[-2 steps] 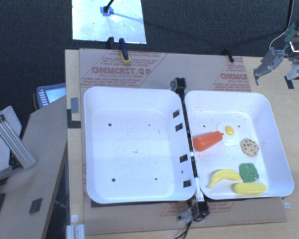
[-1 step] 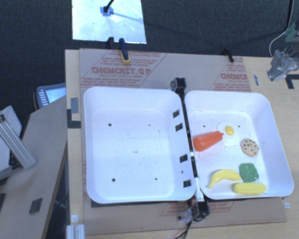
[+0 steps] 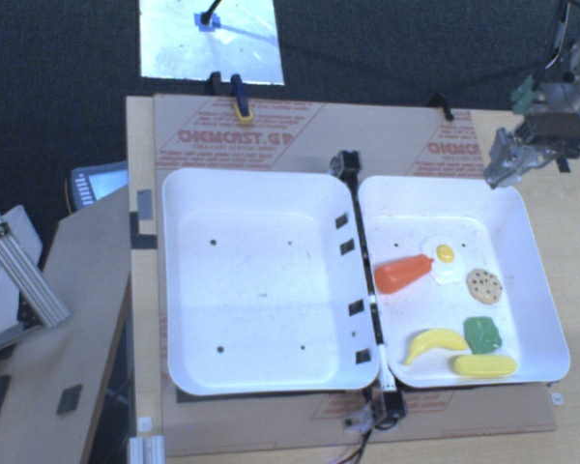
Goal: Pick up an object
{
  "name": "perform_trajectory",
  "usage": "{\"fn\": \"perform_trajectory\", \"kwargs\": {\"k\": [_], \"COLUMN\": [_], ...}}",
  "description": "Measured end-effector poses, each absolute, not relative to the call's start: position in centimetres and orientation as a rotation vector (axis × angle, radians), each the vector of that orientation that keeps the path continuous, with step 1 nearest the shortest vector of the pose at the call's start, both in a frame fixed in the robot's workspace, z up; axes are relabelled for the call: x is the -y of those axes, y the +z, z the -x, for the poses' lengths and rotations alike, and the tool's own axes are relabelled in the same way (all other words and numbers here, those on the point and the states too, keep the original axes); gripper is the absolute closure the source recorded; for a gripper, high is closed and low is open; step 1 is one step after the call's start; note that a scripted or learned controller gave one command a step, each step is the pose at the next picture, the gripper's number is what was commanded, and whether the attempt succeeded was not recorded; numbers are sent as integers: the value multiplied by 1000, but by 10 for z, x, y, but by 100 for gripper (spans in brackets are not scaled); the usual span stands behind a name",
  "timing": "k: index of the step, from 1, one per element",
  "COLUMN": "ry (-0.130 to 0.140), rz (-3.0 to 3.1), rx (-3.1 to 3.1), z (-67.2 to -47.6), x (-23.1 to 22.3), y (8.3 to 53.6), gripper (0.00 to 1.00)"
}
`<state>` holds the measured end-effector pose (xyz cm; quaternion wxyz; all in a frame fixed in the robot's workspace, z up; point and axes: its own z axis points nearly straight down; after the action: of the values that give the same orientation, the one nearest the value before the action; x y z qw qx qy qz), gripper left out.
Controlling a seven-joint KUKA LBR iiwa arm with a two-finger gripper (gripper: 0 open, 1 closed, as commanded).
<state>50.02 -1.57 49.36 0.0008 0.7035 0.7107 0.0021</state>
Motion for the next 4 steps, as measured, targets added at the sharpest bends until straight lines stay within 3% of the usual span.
{"fn": "perform_trajectory", "kwargs": {"k": [1,2,3,4], "ry": [10,1,10,6], "rz": [-2208,-2212,-2211,-2212], "rx": [-2230,-2232,-2229,-2231], "z": [-495,-486,-493,-486], "x": [-36,-85,-141,-203], "y": [538,494,537,535], "gripper": [100,100,100,100]}}
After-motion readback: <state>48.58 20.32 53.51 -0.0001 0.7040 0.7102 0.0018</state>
